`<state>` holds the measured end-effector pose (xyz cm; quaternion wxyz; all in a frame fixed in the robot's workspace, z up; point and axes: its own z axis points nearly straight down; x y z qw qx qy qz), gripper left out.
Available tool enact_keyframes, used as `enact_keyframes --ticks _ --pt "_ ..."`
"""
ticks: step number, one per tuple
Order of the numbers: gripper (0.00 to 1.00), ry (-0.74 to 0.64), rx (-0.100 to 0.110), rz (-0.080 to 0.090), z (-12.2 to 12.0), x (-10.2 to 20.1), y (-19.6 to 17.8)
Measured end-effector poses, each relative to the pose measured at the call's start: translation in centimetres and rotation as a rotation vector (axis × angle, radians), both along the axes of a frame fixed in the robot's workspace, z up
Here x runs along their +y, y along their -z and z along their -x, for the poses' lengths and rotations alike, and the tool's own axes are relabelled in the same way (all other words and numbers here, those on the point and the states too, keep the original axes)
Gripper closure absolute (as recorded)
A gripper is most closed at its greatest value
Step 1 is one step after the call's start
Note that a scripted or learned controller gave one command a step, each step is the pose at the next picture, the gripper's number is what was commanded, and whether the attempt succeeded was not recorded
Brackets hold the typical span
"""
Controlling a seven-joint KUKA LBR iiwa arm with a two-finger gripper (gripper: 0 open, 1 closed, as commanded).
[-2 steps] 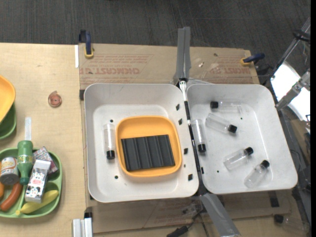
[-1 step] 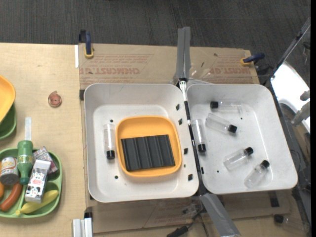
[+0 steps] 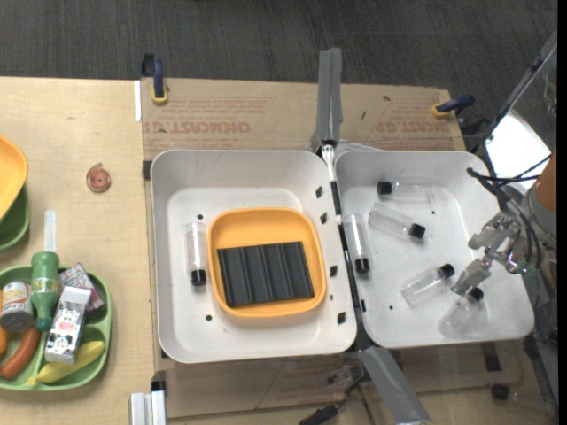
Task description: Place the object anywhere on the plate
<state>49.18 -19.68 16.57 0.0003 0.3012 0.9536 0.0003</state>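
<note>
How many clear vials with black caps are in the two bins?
6. One left-bin vial lies beside the orange plate. Right bin: divider vial, top vial, middle vial, lower vial, claw-side vial.

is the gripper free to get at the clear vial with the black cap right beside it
Probably yes: the gripper sits in the right bin, and the clear black-capped vial lies just left of it, with nothing between.

- One fixed camera, mounted above the bench [image 3: 80,131], looking down at a slant.
- Faces toward the dark floor [image 3: 266,16] at frame top; bench's near edge at bottom.
- Mid distance: left bin [image 3: 164,264] and right bin [image 3: 416,321] both fit whole, centred side by side.
- Arm [image 3: 540,211] comes in at the right edge.
- Green tray [image 3: 93,348] at far left.
</note>
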Motion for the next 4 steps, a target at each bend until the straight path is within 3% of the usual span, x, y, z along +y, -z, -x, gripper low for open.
enact_keyframes --ticks 1,4 --pt "0.00 -0.083 -0.003 0.002 1.3 -2.5 -8.2" --pt "0.00 -0.981 -0.004 0.002 1.0 -2.5 -15.5"
